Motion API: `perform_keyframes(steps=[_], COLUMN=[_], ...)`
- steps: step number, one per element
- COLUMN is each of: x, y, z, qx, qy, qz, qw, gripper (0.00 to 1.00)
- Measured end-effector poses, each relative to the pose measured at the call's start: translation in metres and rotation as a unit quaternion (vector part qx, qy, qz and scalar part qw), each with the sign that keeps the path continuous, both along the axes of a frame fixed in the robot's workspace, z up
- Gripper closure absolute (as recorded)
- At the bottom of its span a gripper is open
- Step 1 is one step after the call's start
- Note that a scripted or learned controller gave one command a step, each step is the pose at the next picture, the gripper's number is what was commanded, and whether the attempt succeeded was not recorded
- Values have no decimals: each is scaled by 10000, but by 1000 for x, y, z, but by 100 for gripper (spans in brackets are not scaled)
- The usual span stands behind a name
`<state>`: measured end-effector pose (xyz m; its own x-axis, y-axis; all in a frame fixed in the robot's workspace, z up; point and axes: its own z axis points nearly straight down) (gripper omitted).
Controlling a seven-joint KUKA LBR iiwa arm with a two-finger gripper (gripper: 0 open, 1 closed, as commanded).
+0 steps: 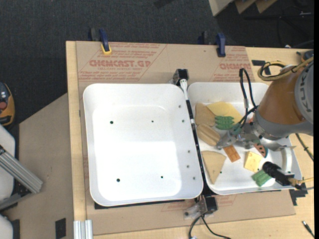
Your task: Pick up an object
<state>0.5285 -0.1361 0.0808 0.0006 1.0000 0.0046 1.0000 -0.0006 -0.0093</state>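
Not done yet, by the look of it: nothing up in the air. Left to do: grab one thing and lift it out.

Starting at the left, a white left bin [134, 148] with just a few tiny black dots [111, 122] on its floor. Right beside it, side to side, the right bin [224, 87], with lots of little things inside. Nearest the middle wall, two tan flat pieces [203, 114] close together, and below them a tan wedge [213, 164]. Next, a yellow flat piece [224, 107] near the top, with a green ridged piece [224, 122] on its lower edge. Just under that, the gripper [234, 137], down low among the things. Open or shut? Cannot tell from here — too much in the way. No telling, either, about anything caught in it.

Right below the gripper, a small orange block [232, 155], maybe touching it. Looks like the closest thing to grab. Further right, a yellow block [252, 161], then a green block [260, 178] near the bottom edge. Last of all, the grey arm [304, 96] with its orange band [279, 101], reaching in from the right.
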Motion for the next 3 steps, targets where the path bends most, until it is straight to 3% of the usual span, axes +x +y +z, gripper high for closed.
perform_keyframes(steps=[1, 2, 3], x=[80, 141, 139], y=[37, 39, 38], z=[4, 5, 15], qx=[-26, -30, -32], qy=[-74, -79, -66], qz=[30, 17, 11], qw=[10000, 10000, 10000], gripper=[0, 0, 100])
